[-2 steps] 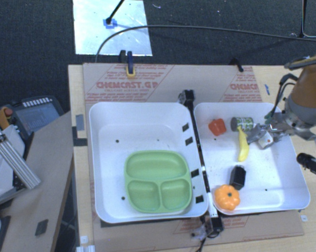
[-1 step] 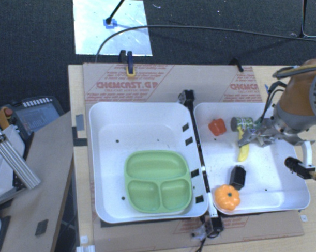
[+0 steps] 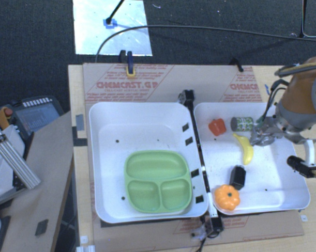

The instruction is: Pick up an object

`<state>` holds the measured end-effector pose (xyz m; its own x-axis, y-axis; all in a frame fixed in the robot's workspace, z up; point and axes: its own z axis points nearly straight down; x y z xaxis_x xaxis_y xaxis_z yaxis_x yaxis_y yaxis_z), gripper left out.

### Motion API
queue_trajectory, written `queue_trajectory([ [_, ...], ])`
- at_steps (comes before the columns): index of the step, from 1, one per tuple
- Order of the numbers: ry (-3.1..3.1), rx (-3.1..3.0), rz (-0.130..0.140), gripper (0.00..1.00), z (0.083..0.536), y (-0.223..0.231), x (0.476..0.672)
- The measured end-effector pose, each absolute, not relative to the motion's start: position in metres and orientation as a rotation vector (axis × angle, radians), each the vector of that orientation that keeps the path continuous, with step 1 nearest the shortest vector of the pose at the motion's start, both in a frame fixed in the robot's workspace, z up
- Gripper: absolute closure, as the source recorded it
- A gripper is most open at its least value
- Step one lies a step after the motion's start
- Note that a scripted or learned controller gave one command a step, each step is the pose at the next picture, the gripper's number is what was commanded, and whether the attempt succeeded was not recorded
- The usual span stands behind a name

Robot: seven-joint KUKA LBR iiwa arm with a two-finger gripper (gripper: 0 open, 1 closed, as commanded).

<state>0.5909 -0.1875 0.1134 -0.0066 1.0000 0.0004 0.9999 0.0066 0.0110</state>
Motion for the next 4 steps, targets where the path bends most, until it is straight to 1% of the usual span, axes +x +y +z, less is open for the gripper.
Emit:
queue_trajectory([
  [1,2.222,2.213,0.005,1.0,0.157,-0.189,0.594],
  [2,2.221,2.21,0.007,1.0,0.222,-0.185,0.596],
  [3,2.223,2.211,0.005,1.0,0.261,-0.186,0.597],
  [4,2.232,2.211,0.004,1.0,0.26,-0.125,0.592],
])
